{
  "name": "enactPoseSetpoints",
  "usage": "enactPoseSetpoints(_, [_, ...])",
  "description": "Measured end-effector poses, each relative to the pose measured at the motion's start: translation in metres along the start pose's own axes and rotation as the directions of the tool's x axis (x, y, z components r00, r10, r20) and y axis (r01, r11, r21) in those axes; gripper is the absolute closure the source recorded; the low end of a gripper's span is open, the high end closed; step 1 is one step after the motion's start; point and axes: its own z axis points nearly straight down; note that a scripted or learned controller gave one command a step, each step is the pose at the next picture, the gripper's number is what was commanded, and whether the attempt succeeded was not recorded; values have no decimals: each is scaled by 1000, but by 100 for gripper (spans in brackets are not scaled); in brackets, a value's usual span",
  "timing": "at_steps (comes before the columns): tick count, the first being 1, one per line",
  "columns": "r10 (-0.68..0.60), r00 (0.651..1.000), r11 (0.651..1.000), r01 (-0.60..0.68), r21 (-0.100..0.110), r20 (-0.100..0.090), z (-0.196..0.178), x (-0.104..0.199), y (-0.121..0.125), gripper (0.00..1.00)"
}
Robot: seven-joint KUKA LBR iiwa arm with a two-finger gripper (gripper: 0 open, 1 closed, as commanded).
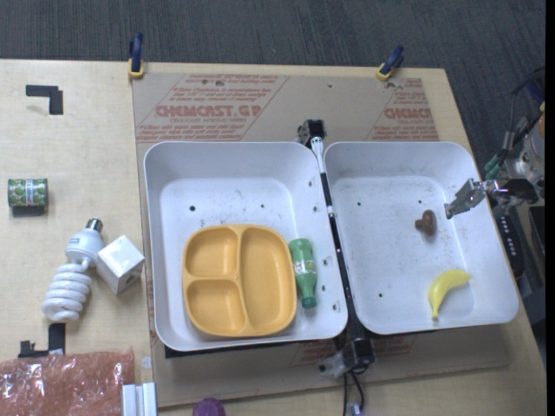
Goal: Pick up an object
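Lying near the front right corner of the right bin [486,306], a yellow banana [445,289] curves with its tip toward the bin's front edge, well apart from a small brown object [425,224] that sits toward the middle of the same bin's floor. The gripper [465,199] hangs at the right bin's right edge, just beside the brown object but not touching it; how far its claw is open cannot be told, and nothing is seen in its grasp. Much of the right bin's speckled floor is bare, especially along the back and the left side. The left bin [165,180] carries a yellow divided plate [238,280] toward its front edge, and a green bottle [303,271] lies just beside the plate's right rim, close to the bin's right wall. Both bins rest on a brown sheet [225,102] clamped at its back edge by two clips. On the bench [69,146] left of the bins lie a spiral light bulb [74,276], a white cube [120,263] touching it, and a small green can [28,194] nearer the left edge. Dark carpet [260,7] runs beyond the bench's back edge.
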Motion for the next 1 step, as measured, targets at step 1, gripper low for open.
enactPoseSetpoints(1, [-3,1000,1000,3,0,-2,146,-18,88,0])
